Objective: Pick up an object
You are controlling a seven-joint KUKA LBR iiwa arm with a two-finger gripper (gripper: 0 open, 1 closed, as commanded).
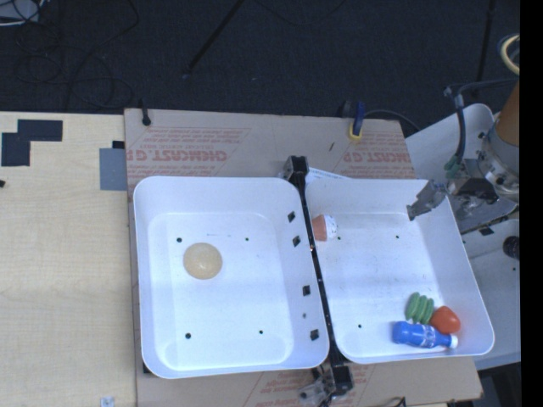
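As the gripper (422, 205) was seen above the right bin's (373, 265) far rim, open or closed could not be told. A blue bottle (422, 335) lay well below it, toward the near corner, touched by a green obj. (419, 306) and an orange obj. (445, 319). Approach from the bottle's free side is advised. A pink obj. (322, 226) lay alone to the gripper's left.

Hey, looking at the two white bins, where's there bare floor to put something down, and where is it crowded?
Left bin: bare all around the pale round disc. Right bin: the middle is bare, between the small orange-white object at the divider and the near-right corner. That corner is crowded: green object, orange ball and blue bottle bunched together. The gripper sits over the far-right rim.
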